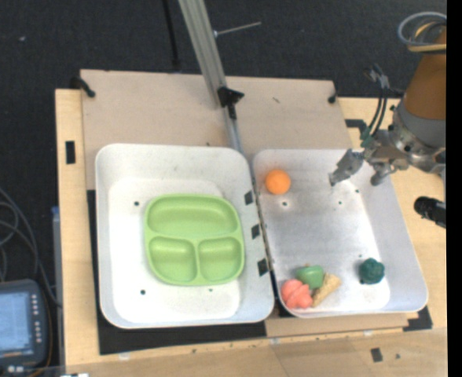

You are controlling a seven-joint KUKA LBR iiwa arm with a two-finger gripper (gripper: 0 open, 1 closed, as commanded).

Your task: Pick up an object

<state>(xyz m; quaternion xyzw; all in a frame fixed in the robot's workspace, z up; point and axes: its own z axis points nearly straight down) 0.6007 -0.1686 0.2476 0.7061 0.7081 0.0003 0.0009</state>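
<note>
Gripper (362, 169) sits over the far right corner of the right bin (388, 234), fingers spread apart with nothing between them — open and not touching any object. Arm (424, 93) enters from the right, its orange band visible above the wrist; the upper part is cut off at the frame edge. Right bin contents: an orange ball (277, 182) at the far left, well apart from the gripper; along the near edge a cluster of a pink toy (296, 293), a green toy (311, 275) and a tan cone-like piece (327, 288), touching or nearly so — exact shapes hard to make out; a dark green lump (371, 271) near the right wall, apart from the cluster. Left bin (121, 210) holds a light green divided plate (193, 238) with three compartments, lying flat at its centre. A metal rail (203, 45) slants down from the far side, ending between the two bins.
</note>
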